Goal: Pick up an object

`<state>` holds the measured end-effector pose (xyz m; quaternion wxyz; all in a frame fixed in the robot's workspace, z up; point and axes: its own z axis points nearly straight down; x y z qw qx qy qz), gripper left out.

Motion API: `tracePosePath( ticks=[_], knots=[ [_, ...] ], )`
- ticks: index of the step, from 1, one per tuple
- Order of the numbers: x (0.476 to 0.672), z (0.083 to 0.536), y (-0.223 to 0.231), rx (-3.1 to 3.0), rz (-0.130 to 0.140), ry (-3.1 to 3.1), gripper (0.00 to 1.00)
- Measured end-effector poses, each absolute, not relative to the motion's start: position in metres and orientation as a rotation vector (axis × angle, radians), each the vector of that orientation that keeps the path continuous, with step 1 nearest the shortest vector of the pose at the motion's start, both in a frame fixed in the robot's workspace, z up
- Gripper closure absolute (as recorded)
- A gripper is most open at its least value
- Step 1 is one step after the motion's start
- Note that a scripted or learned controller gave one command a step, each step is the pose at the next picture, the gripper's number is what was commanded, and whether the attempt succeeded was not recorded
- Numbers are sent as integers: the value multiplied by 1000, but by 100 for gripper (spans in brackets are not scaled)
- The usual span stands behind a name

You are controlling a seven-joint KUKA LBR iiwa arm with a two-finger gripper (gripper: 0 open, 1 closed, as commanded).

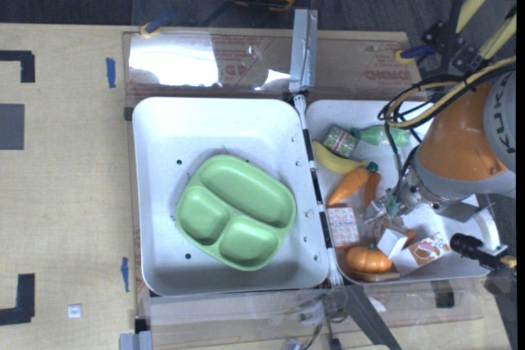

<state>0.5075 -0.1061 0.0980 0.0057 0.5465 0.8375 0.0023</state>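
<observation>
End effector (392, 207) low in right bin (484, 279), among clutter; finger state impossible to tell. Carrot (348, 185) just left of it, orange fruit (367, 260) below, banana (331, 158) up-left.

The left bin (156, 135) holds a green divided tray (236, 211). In the right bin (484, 235) lie a carrot (349, 184), a banana (332, 159), a green bottle (343, 140) and an orange fruit (367, 260), with the gripper (392, 207) lowered just beside the carrot, the arm (463, 143) above it.
</observation>
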Motion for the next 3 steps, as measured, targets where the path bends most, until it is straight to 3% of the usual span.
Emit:
tracePosePath(
  ticks=[1, 2, 3],
  knots=[
    [549, 204, -54, 1722, 0, 2626, 100],
    [480, 195, 12, 1667, -2, 2666, 100],
    [508, 248, 5, 1632, 0, 2683, 100]
  ],
)
